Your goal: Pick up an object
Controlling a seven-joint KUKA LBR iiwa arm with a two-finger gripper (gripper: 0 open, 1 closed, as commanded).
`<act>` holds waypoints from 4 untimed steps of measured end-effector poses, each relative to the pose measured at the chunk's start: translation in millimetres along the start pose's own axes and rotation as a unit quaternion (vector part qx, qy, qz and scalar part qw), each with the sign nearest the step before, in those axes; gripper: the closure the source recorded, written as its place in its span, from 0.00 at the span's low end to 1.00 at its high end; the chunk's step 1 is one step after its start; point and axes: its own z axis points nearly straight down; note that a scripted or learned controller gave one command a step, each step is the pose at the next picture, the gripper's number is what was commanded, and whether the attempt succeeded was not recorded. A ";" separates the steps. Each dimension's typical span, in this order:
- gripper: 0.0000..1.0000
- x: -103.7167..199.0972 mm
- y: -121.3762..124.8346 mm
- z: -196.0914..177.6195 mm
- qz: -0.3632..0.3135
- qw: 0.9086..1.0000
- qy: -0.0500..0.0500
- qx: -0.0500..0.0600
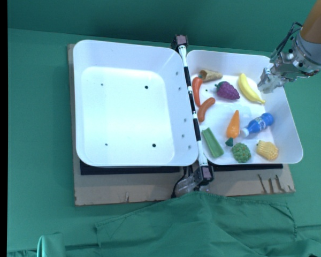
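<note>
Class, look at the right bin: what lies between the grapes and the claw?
In the camera view, the banana lies between the grapes and the claw, lengthwise along the bin's far right side.

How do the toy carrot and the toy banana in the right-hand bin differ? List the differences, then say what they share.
Colour: the carrot is orange with a green end; the banana is yellow.
Shape: the carrot is straight and tapers; the banana is curved.
Place: the carrot lies near the middle of the right bin; the banana lies near its far right side, beside the gripper.
Shared: both lie flat in the same bin.
</note>
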 end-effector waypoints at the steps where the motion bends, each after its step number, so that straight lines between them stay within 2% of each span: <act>1: 0.00 5.4 0.9 2.3 -0.004 1.000 0.002 0.002; 2: 0.00 69.6 -6.4 72.0 -0.006 1.000 0.004 0.006; 3: 0.00 94.4 -33.8 89.5 -0.003 1.000 -0.001 -0.005; 4: 0.00 61.3 -0.1 90.1 -0.004 1.000 0.003 -0.003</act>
